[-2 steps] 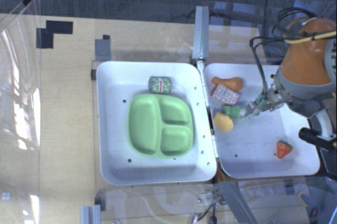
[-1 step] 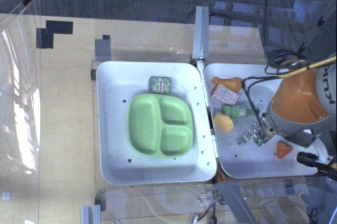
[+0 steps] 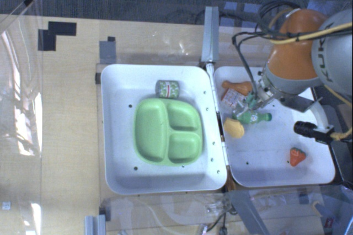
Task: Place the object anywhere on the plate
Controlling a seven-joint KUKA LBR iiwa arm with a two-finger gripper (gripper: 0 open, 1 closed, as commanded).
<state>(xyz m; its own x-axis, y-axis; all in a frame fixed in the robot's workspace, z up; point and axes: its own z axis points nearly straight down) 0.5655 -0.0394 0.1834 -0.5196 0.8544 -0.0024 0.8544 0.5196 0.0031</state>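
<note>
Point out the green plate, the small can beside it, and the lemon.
green plate [image 3: 150, 130]: camera view, on its large left compartment.
small can [image 3: 167, 89]: camera view, on its label, lying in the left bin.
lemon [image 3: 234, 129]: camera view, on its yellow middle, in the right bin.

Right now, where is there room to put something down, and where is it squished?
Free: all three sections of the green plate, and the left bin's white floor left of and below it. In the right bin, the floor between the lemon and the strawberry is bare. Crowded: the right bin's top left corner, where the gripper, green bottle and orange food bunch together.
</note>
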